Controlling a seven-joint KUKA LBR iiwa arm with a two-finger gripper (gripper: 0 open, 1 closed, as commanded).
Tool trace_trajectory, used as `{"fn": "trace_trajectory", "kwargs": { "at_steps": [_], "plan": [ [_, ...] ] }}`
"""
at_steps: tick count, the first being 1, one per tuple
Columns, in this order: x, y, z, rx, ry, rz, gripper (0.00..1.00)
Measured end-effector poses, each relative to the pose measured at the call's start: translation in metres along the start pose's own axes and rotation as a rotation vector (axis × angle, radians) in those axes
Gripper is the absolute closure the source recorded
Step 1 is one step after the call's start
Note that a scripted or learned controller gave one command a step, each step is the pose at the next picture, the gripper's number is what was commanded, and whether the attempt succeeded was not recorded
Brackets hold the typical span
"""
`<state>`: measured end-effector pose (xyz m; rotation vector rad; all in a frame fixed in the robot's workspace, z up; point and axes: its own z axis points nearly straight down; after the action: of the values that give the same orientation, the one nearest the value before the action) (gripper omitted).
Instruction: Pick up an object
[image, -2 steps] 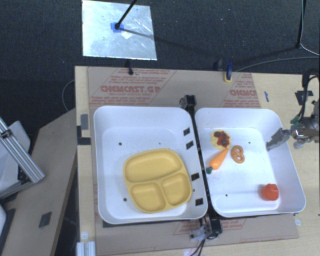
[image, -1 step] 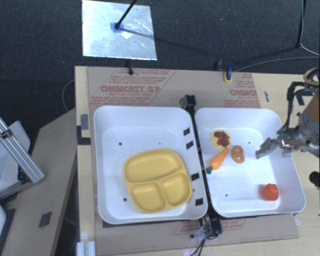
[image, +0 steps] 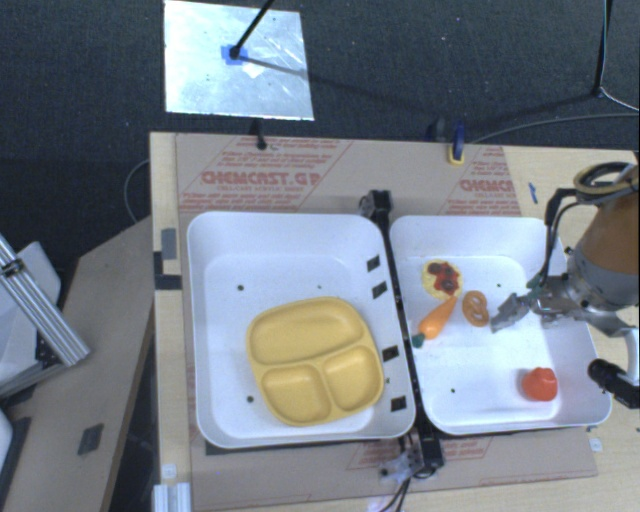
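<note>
I count two bins (image: 300, 232) on the desk (image: 300, 165). One tray (image: 315, 358) in the left bin. In the right: one carrot (image: 436, 320), one pretzel (image: 475, 307), one tomato (image: 539, 384), one pizza slice (image: 441, 277).

A yellow divided plate (image: 315, 358) is seen lying in the left white bin (image: 215, 250). Both bins are carried on a tabletop (image: 300, 170) covered by a printed sheet. A shiny metal sheet (image: 238, 62) is laid on the dark floor (image: 70, 100) at the far side.
</note>
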<state>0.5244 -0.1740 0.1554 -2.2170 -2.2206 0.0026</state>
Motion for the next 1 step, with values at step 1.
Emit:
{"fn": "trace_trajectory", "kwargs": {
  "at_steps": [1],
  "plan": [
    [0.0037, 0.0012, 0.0423, -0.001, 0.0, 0.0, 0.0]
  ]
}}
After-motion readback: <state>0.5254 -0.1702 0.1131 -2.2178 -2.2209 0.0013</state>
